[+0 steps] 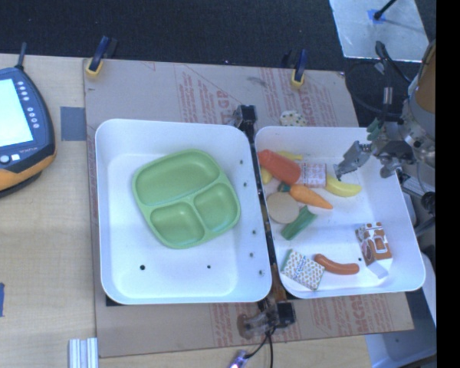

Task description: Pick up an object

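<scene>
The right bin [402, 205] holds several toy foods: a red pepper [279, 166], a carrot [310, 197], a yellow banana [343, 188], a round beige cookie [281, 206], a green piece [299, 222], a sausage [337, 266], a blue-and-white packet [299, 271], a pink-and-white packet [313, 175] and a small brown-and-white box [374, 242]. My gripper [370, 164] hovers over the bin's upper right part, just above the banana. Its fingers stand open with nothing between them.
The left bin [123, 259] holds a green divided plate [186, 198]. A tablet-like controller [11, 129] lies at the bench's far left. Clamps [98, 56] pin the cardboard sheet at the back edge. Cables and hardware crowd the right side behind the arm.
</scene>
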Tool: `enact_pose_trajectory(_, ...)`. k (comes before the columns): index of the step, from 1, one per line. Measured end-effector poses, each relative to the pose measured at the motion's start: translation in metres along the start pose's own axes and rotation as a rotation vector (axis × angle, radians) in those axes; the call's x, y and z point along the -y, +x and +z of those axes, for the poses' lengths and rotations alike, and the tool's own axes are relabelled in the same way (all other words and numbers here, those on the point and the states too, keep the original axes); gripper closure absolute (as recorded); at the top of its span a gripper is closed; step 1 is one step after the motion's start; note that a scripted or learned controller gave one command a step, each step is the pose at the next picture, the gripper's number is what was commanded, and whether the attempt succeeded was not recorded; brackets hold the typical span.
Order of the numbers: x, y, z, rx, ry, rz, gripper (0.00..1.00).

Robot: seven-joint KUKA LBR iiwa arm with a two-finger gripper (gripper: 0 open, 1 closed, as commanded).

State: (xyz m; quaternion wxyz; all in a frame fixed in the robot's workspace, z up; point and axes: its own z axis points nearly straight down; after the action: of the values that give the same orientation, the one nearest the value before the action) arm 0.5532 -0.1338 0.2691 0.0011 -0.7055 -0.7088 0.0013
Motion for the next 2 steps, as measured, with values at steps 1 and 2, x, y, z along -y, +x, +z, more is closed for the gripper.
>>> enact_pose_trajectory(1, -0.018, 0.024, 0.154, 0.0, 0.004, -0.001, 0.0)
enact_pose_trajectory(2, -0.076, 0.041, 0.172, 0.002, -0.004, -0.002, 0.0)
